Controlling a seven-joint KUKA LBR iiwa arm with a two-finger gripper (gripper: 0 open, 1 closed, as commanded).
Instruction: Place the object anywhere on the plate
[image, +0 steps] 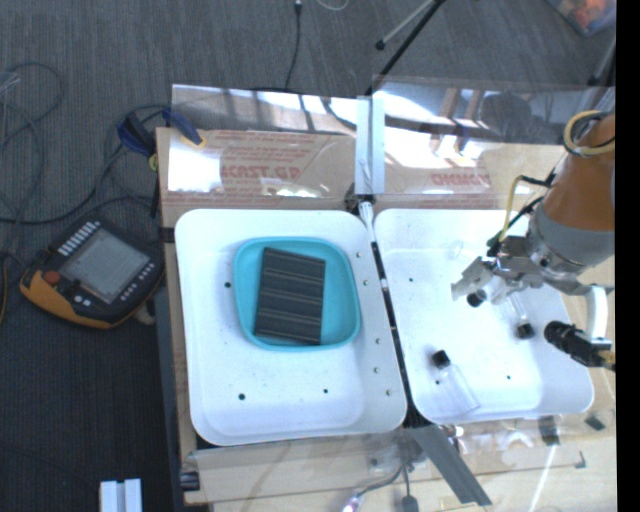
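Object: dark grey ribbed rectangular block (291, 295) lies flat on the teal rounded-square plate (343, 310), roughly centred, long side running top to bottom of the frame with a slight tilt.
Plate: sits in the left shallow white bin (210, 380), in its upper middle part; teal rim shows all around the block.
Right bin: second shallow white bin (480, 390), just beside the left one, at centre right of the frame; a small black piece (439, 357) lies on its floor near the lower middle.
Arm: grey arm with orange band (585, 195) enters from the right edge of the frame, upper right, above the right bin.
Gripper: two-finger gripper (490, 285) is over the upper part of the right bin, well apart from the plate and block.
Fingers: state cannot be told from this angle; nothing is visibly pinched.
Surroundings: bench (300, 165) carries both bins; a handheld control pendant with screen (95, 272) lies on the dark floor at the left of the frame.
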